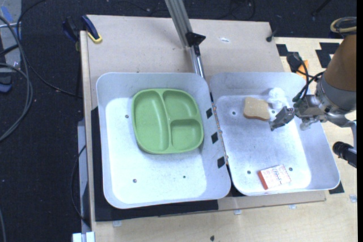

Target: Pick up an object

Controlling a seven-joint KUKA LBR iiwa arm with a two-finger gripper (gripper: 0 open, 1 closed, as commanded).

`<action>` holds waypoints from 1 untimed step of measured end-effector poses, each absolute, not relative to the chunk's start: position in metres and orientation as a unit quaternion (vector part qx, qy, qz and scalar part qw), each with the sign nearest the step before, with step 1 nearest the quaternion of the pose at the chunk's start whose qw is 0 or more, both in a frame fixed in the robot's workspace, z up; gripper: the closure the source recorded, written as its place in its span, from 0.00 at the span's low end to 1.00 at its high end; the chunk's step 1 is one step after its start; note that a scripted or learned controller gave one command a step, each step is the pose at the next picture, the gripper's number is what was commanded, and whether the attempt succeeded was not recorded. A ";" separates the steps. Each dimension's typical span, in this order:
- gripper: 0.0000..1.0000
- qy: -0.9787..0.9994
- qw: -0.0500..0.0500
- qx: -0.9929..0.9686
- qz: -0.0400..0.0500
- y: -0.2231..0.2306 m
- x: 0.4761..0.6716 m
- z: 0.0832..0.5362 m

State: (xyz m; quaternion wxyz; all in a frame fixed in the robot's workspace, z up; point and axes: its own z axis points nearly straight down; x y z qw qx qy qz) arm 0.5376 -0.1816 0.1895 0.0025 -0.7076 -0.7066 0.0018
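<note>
On the tabletop [147,42] sit 2 white bins: the left bin [116,178] holds a green divided plate [168,121], while the right bin [317,170] holds a tan sponge-like piece [256,109], a small white object [276,96] and a red-and-white packet [274,177]. The gripper [281,118] hangs low in the right bin just right of the tan piece, gripping nothing; whether its dark fingers are open or closed I cannot tell.

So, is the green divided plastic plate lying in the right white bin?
No, the green divided plastic plate lies in the left white bin, on the far side from the gripper.
</note>
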 end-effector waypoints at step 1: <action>0.00 -0.707 0.002 -0.707 0.001 -0.180 0.541 0.145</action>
